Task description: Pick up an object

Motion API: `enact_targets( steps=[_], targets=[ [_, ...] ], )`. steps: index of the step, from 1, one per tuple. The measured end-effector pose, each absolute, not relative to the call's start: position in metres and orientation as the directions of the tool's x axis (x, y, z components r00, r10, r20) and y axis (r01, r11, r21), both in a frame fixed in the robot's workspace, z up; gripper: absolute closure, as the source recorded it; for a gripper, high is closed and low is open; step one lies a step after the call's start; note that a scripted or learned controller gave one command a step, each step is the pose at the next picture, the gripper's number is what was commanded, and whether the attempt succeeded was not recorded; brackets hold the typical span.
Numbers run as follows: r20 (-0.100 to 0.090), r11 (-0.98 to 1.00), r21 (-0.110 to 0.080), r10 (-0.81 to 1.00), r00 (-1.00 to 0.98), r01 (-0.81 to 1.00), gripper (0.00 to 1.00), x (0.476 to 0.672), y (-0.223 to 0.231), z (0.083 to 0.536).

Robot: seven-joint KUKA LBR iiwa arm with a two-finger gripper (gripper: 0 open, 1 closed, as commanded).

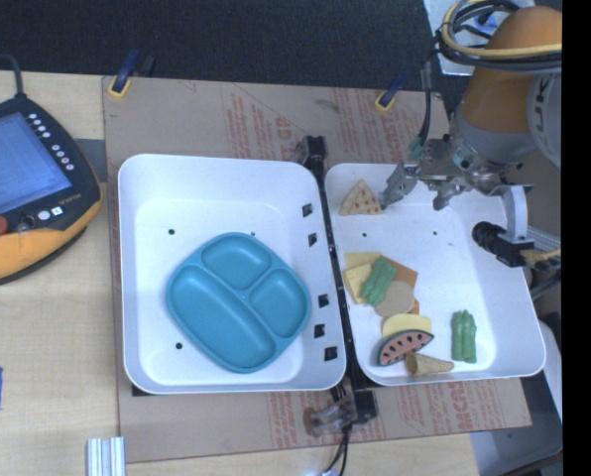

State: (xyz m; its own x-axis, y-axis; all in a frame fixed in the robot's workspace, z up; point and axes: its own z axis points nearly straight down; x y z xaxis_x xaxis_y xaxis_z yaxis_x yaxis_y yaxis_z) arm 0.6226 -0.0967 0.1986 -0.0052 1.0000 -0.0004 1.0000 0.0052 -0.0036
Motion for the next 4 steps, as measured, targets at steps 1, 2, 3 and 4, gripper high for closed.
enact_targets(
  steps=[1,2,3,4],
  targets=[
    [0.0,0.002,-0.013,1.0,-0.002,1.0,0.0,0.551,-0.115,0.168],
    [0.001,0.004,-0.009,1.0,-0.004,1.0,0.0,0.545,-0.116,0.088],
    [-0.013,0.001,0.003,1.0,-0.001,1.0,0.0,0.555,-0.101,0.094],
    [-0.006,0.002,0.0,1.0,-0.002,1.0,1.0,0.555,-0.099,0.103]
  ],
)
